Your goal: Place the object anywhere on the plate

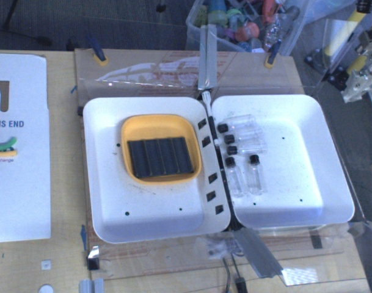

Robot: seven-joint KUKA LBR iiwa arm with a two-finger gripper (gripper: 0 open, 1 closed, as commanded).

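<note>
A clear plastic tub (259,8) crammed with colourful toys is sitting beyond the bench. A white printed sheet (18,145) is lying flat at the left edge, and blue clamps (99,55) are gripping the cardboard backing (143,72) behind the bins.

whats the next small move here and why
Probably bring the arm in over the right bin toward the clear vials along its left side. They lie loose there, while the yellow plate in the left bin already carries a dark ridged block.
</note>
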